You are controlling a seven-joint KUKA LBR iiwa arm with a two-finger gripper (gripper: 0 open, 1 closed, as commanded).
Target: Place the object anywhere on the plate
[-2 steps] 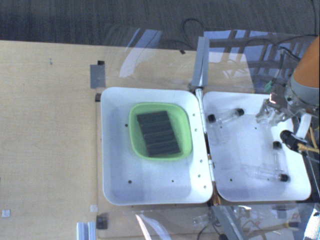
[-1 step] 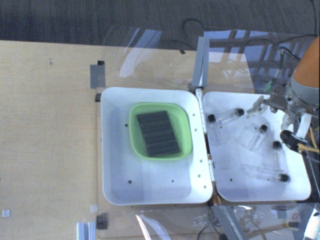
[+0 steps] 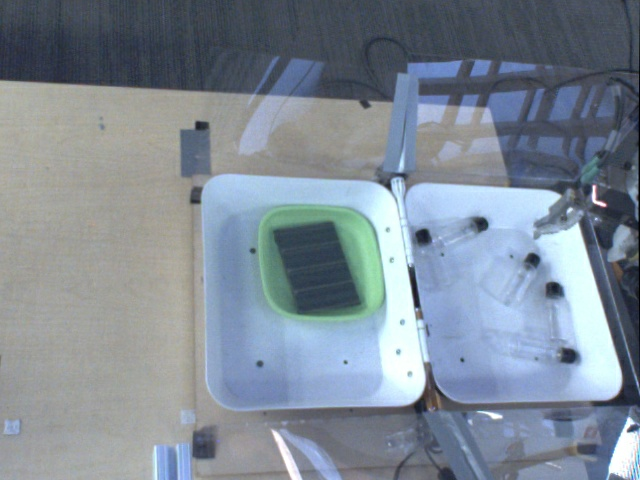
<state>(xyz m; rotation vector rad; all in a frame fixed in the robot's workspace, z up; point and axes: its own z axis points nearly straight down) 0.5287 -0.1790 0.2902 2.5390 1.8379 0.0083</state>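
Nothing placed so far, by the look of it: on the pale wooden surface point(image 3: 90, 268), left shallow white bin point(image 3: 230, 368) carrying the square lime-green plate point(image 3: 372, 268) with a dark ribbed slab point(image 3: 317, 266) on it, right shallow white bin point(image 3: 600, 368) scattered with small clear black-capped vials point(image 3: 450, 233), none yet lifted across. Hard to make out the hand point(image 3: 560, 215), a thin grey shape at the right bin's far right edge, finger state impossible to tell, apparently gripping nothing; unclear too which vial counts as the object.
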